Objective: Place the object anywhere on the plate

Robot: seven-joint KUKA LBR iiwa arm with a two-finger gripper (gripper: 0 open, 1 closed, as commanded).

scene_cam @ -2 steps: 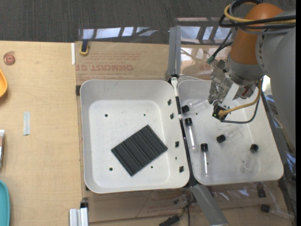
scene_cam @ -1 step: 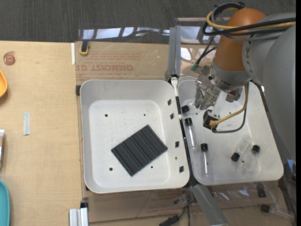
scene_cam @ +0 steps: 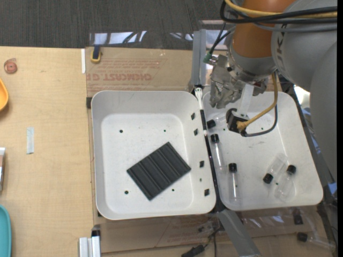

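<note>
two bins on the surface: the plate [scene_cam: 158,171], dark and ribbed, lies in the left bin [scene_cam: 102,143]; clear tubes [scene_cam: 234,178] with black caps lie in the right bin [scene_cam: 305,143]. gripper [scene_cam: 222,98] hangs over its far-left corner; you can't tell its state. risk: slick tubes roll away or jam against the wall.

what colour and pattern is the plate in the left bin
Dark grey, nearly black, with parallel ridges running along its length; the plate shows in the camera view.
</note>
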